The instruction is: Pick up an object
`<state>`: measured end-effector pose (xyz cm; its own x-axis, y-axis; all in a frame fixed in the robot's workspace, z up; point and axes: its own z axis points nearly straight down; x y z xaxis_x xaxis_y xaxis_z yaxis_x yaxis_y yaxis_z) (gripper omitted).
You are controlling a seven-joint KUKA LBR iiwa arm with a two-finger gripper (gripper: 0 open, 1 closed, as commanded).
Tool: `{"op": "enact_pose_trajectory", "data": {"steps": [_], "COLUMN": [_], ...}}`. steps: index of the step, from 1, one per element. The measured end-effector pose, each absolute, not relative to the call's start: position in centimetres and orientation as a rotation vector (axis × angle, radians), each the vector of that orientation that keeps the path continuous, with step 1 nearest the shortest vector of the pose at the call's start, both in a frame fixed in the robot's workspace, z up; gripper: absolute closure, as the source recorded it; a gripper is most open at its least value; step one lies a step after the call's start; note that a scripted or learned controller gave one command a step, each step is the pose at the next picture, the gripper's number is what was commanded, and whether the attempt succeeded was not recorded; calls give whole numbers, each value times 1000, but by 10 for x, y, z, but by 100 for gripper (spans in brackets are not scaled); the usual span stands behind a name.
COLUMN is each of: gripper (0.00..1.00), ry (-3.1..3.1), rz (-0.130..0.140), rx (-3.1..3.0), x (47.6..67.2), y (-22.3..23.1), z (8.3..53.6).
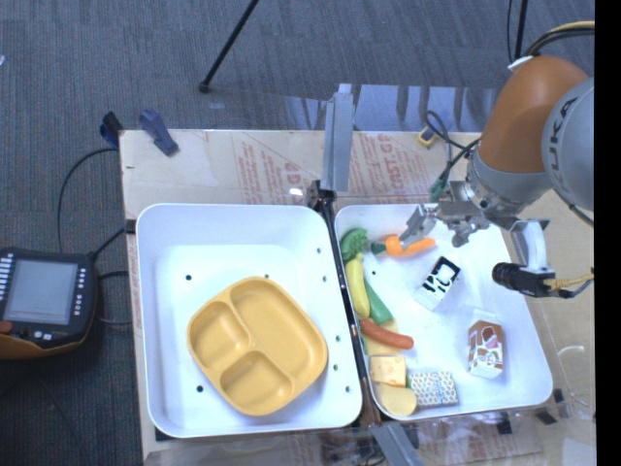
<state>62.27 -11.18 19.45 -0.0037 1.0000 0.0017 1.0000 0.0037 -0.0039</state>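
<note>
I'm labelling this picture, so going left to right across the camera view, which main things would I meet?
Handheld screen unit → yellow divided tray → banana → black-and-white box → small carton.

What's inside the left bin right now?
The left bin holds one yellow divided tray, lying flat with its three compartments bare. Whatever lies beneath the tray is covered.

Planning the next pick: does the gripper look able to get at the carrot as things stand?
Probably yes. The gripper hangs in the right bin, close to the carrot, which lies exposed near the far wall. Nothing covers it, though a green vegetable sits just beside it.
</note>
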Motion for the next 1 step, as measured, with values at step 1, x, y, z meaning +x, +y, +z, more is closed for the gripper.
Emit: {"op": "enact_pose_trajectory", "data": {"steps": [1], "gripper": [0], "ry": [-2310], "rz": [-12], "rx": [-2144], "x": [595], "y": [-128], "z": [110]}}
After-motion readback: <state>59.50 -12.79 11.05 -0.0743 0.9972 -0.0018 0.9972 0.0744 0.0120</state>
